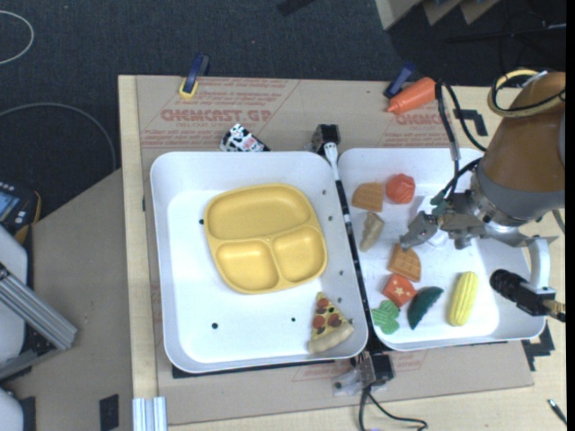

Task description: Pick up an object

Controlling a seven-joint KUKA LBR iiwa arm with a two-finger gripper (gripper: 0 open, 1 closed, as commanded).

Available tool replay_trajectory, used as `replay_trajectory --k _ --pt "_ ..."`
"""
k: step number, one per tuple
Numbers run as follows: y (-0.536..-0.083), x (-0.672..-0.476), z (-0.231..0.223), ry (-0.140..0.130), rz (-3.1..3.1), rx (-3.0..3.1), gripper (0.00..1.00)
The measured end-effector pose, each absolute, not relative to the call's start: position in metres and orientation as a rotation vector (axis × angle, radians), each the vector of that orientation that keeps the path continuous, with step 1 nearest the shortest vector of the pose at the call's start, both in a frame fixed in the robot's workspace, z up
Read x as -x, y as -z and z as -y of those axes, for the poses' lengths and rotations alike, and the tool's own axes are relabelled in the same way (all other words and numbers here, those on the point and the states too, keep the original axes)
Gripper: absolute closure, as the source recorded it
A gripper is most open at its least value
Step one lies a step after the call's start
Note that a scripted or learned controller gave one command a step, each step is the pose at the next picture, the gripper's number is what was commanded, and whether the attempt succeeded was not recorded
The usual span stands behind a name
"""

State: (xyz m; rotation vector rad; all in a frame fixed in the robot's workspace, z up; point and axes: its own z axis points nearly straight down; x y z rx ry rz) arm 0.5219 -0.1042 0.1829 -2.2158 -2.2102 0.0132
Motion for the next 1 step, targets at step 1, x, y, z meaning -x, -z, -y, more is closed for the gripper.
replay_trajectory --k 1 --pt "-0.1893 -0.5251 0.1041 0.0 2.221 2.22 0.0"
